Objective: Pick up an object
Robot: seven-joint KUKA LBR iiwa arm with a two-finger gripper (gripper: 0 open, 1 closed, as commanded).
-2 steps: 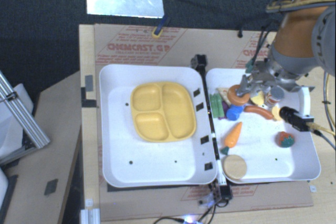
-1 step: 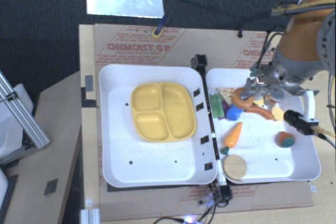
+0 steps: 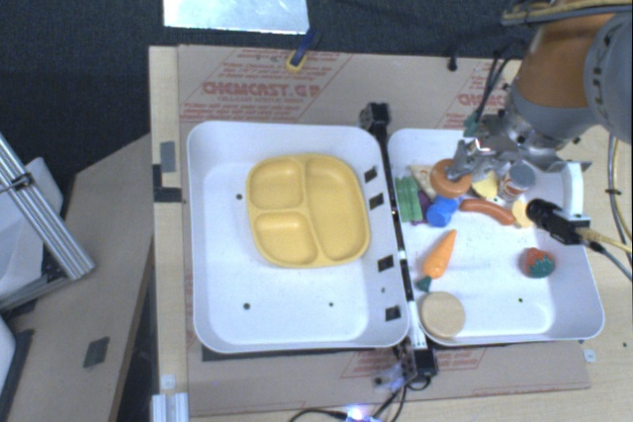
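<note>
Under claw in right bin: tan ring donut, orange-edged; claw state unclear.

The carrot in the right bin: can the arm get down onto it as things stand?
Probably yes. The carrot lies in the open with bare bin floor to its right, nothing on top; only the blue piece sits near its tip.

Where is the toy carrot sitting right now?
The carrot lies in the right bin, near its left wall, just below the blue piece and above the round tan disc in the bin's near-left corner.
</note>
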